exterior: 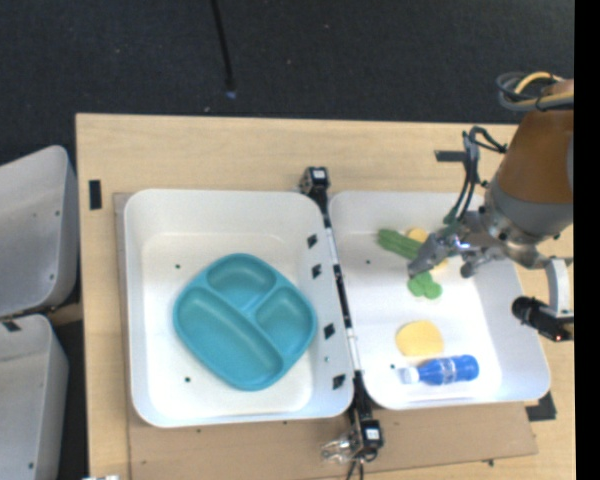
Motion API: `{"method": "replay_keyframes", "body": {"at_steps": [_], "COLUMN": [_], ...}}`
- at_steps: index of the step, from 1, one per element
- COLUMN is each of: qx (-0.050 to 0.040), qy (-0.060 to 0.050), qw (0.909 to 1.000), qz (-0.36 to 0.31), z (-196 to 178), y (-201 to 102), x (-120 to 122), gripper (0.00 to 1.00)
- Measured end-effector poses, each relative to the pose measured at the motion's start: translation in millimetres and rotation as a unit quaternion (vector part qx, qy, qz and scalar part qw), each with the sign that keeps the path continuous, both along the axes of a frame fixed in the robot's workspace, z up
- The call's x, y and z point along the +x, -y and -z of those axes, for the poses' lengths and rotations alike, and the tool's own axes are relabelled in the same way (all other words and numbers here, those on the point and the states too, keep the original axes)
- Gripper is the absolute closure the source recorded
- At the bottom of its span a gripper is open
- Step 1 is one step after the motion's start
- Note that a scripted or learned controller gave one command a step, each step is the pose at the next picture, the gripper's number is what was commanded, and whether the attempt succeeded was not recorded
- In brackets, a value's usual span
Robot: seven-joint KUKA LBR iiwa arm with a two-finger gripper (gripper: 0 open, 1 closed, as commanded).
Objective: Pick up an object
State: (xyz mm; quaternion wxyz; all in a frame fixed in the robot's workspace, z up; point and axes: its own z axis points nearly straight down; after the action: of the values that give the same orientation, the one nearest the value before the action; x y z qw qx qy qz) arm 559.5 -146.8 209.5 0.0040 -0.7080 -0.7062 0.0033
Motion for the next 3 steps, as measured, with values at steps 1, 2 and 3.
{"method": "replay_keyframes", "body": {"at_steps": [1, 2, 3], "qx": [-0.0007, -0.0016, -0.0015], "qy": [0.005, 0.006, 0.006], "qw": [1.0000, 1.0000, 1.0000], "qz": [-0.002, -0.001, 0.001], "z": [-7, 35, 94], "y": [-1, -3, -1], "x": [2, -4, 3], "gripper": [0.00, 0.00, 0.00]}}
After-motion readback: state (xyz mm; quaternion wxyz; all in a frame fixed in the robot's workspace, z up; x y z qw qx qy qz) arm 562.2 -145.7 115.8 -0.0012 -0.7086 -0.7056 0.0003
